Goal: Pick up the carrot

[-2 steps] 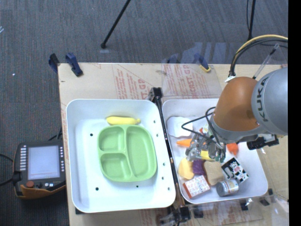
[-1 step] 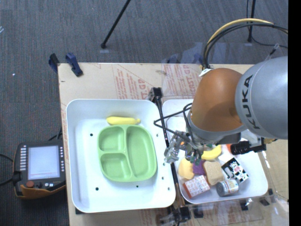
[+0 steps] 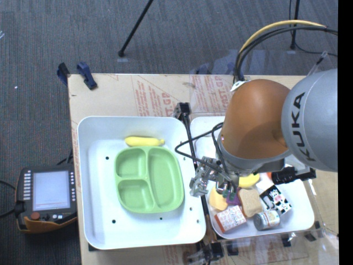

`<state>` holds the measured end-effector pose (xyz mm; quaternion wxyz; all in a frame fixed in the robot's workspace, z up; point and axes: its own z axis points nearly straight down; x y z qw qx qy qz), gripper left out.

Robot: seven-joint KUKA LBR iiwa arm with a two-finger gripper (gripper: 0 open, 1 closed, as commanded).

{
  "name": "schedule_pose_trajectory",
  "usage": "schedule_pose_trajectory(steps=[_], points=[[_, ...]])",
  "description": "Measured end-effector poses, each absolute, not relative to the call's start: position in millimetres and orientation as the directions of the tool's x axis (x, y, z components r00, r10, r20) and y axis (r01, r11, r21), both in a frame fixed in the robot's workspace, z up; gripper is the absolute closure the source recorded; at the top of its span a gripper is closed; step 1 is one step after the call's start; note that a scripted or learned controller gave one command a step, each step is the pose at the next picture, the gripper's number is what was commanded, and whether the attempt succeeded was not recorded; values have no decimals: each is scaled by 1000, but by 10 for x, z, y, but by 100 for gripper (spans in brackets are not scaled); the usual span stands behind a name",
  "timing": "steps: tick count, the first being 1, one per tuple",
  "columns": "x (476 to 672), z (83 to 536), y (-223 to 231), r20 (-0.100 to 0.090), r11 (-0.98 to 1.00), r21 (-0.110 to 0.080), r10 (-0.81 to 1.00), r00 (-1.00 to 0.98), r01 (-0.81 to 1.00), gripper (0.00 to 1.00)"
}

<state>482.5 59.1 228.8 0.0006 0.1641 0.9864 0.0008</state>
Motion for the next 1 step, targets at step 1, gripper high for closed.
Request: schedule_pose_trajectory(steps=[1], points=[[4830, 2366, 600, 1, 948, -1, 319, -948, 319, 100]])
